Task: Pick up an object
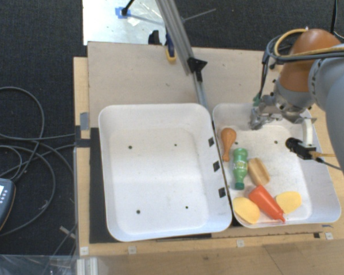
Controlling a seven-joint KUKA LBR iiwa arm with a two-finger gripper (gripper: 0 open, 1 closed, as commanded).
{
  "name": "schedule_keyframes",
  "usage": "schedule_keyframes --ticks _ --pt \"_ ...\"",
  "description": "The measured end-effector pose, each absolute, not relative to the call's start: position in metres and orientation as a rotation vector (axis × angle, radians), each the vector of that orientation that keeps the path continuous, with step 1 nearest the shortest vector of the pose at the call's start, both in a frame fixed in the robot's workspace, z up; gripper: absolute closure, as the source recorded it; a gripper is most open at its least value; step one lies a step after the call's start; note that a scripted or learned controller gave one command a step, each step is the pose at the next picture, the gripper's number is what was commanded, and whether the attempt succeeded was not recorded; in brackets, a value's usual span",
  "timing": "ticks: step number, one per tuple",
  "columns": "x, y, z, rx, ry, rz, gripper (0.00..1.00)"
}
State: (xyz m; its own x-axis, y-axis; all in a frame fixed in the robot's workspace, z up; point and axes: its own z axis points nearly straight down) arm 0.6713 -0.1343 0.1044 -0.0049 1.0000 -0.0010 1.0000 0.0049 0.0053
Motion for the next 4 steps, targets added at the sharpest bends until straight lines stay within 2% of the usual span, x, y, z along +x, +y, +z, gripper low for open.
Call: schedule_keyframes --ticks 2,3,4 --pt "0.669 -0.127 0.228 2.209 2.222 0.009 1.0" --pt "0.67 -0.128 0.272 2.21 2.224 0.007 1.0" --pt "0.653 -0.08 0.255 2.212 2.232 0.002 1.0"
